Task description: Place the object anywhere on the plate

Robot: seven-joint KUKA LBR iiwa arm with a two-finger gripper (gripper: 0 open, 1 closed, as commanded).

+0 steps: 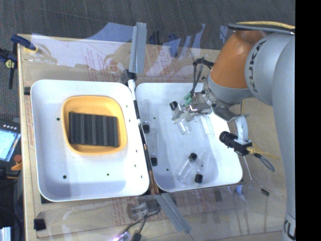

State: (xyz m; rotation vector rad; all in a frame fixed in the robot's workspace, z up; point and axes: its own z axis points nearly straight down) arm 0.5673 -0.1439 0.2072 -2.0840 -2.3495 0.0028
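Near rim of right bin [200, 187]: two clear vials with black caps [189, 165] lying loose on their sides, not yet taken up.
Mid right bin: end effector [188, 112] low over a third clear vial [181, 124], probably lined up for a pick; spread or pinching, cannot tell.
Left bin [45, 134]: yellow plate [93, 105] carrying a dark ribbed insert [94, 129], well apart from the vials, the drop target.
Far counter [75, 54]: bare papered strip behind both bins.
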